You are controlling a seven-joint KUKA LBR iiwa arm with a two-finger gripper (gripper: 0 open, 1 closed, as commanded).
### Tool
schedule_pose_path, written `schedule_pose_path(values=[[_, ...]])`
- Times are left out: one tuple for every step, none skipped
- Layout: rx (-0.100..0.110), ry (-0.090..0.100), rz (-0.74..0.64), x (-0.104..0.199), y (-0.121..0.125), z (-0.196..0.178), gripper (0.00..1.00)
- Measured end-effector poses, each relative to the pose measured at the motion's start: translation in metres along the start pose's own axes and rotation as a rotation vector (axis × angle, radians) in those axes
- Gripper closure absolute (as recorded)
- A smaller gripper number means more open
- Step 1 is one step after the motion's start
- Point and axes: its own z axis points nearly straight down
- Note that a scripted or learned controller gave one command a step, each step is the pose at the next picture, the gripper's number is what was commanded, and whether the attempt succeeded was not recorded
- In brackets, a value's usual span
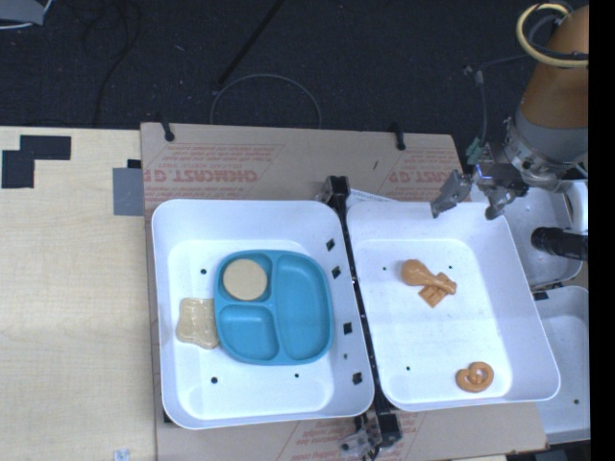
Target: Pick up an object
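Observation:
My gripper [473, 196] hangs over the far right corner of the right bin [514, 277], its two fingers spread apart with nothing between them. Below it in that bin lies a tan chicken-leg-shaped toy [428, 279] near the middle, well apart from the gripper. A small brown pretzel-like ring [475, 377] rests at the bin's near right corner. In the left bin [183, 248] a blue divided plate [274, 307] carries a round tan cookie [244, 279] in its upper left section. A pale cracker-like piece [198, 323] lies against the plate's left edge.
A black divider with clips [348, 301] runs between the two bins. Cardboard [288, 161] lies under both bins. Cables [259, 94] trail over the dark floor behind. White equipment [567, 248] stands just right of the right bin.

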Motion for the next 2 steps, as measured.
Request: schedule_pose_path(values=[[-0.012, -0.002, -0.002, 0.000, 0.002, -0.007, 0.00], [-0.007, -0.001, -0.003, 0.009, 0.002, 0.052, 0.00]])
